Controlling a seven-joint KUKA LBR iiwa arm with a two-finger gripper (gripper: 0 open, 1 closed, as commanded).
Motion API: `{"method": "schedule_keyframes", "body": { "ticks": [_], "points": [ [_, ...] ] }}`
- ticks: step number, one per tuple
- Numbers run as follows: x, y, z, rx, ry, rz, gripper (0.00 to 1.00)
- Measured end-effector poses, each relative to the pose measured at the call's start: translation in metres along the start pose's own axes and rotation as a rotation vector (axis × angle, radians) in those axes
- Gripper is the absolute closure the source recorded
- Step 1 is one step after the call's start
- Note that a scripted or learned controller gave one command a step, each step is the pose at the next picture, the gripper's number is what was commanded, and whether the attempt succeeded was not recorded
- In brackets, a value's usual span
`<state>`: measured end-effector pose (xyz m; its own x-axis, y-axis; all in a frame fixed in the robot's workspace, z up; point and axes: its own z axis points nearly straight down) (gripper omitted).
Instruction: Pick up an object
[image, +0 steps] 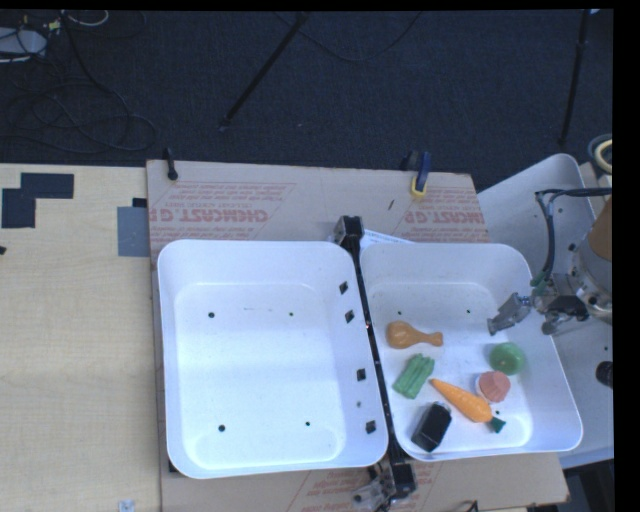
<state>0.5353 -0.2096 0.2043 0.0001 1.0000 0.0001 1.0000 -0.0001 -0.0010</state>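
The right bin (455, 262) holds several small toys. An orange gourd-shaped piece (412, 336) lies near its middle, with a green ridged piece (413, 377) below it. An orange carrot (462, 400) lies slantwise toward the front, beside a black block (431, 427). A green round piece (507, 357) and a pink round piece (493, 386) sit at the right. My gripper (529, 317) hangs over the bin's right side, just above the green round piece. It is open, with nothing between its fingers.
The left bin (180, 300) stands beside the right one, a black clip strip (362, 340) joining them. Both rest on cardboard (250, 205) on the pale bench. Cables and the arm's wrist (585, 290) crowd the right edge.
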Motion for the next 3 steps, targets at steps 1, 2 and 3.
{"method": "schedule_keyframes", "body": {
  "ticks": [1,2,3],
  "points": [
    [-0.002,0.007,0.122,0.001,0.0,0.0,0.0],
    [0.211,0.055,0.012,-0.008,0.007,-0.018,0.0],
    [0.248,0.112,-0.062,-0.01,0.002,-0.005,0.0]
  ]
}}
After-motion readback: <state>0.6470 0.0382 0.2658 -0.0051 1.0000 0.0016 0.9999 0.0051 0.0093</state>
